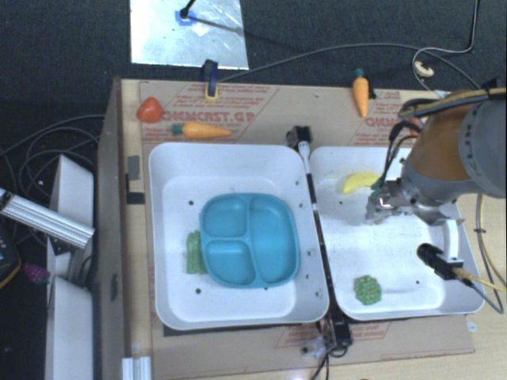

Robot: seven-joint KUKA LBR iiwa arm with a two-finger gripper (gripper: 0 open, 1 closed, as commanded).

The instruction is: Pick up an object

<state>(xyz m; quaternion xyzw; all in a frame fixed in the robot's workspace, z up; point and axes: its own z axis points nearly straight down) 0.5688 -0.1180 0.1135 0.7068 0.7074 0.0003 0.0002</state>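
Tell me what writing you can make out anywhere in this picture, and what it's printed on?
"CHEMCAST GP": red print on the brown board under the bins, behind the left bin; the last letters are my best reading.
More red print on the same board behind the right bin, beside the toy carrot: partly covered by the arm, too blurred to read.

Plate (247,238) in left bin (176,169)

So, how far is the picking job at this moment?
Done: the gripper has reached into the right bin, close to the yellow banana. In hand: nothing visibly lifted; the banana and green ball lie on the bin floor. Left: grasp and raise one object.
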